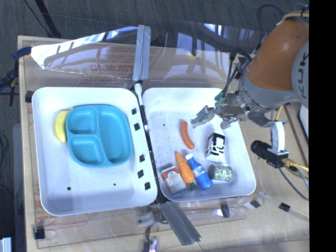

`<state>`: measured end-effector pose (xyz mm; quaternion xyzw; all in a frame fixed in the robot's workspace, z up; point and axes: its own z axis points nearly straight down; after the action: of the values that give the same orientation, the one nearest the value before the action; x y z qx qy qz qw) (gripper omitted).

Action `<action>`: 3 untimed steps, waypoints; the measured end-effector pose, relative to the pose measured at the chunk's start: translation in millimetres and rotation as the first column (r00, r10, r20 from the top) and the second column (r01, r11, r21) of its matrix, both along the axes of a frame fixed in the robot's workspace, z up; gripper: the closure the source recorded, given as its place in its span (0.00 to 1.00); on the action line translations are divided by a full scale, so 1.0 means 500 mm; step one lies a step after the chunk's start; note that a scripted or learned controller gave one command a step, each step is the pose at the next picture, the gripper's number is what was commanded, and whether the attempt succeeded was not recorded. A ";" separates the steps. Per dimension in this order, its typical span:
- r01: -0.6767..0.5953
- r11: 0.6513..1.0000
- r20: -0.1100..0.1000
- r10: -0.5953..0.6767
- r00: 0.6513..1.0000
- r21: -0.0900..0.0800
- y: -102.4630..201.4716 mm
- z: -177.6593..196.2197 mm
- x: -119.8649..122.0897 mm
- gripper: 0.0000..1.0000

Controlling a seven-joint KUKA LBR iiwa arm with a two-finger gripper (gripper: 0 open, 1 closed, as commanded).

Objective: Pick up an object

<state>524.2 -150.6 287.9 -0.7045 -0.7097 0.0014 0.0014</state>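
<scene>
**Nothing lifted yet: gripper poised over the right bin**

Two white bins lay side by side; the right bin [242, 177] held every candidate. The gripper [214, 118] hung above it, jaws spread apart and empty. The black-and-white carton [215, 145] lay just below the jaws, the sausage [186, 134] just beside them toward the left bin, the carrot [184, 168] farther below. Descent, closing and lifting all remained.

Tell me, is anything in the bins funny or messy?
A little. A banana in the left bin is tucked half under the blue tray. In the right bin, the carrot, bottle and small box lie jumbled together.
</scene>
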 end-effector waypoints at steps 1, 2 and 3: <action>-0.037 0.999 -0.001 0.037 0.999 0.000 -0.041 -0.229 0.065 0.00; -0.062 0.998 0.000 0.062 0.998 0.000 -0.094 -0.394 0.106 0.00; -0.065 0.998 -0.003 0.065 0.998 0.000 -0.094 -0.375 0.106 1.00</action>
<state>577.1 -197.4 100.1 -0.6810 -0.7323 0.0023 0.0023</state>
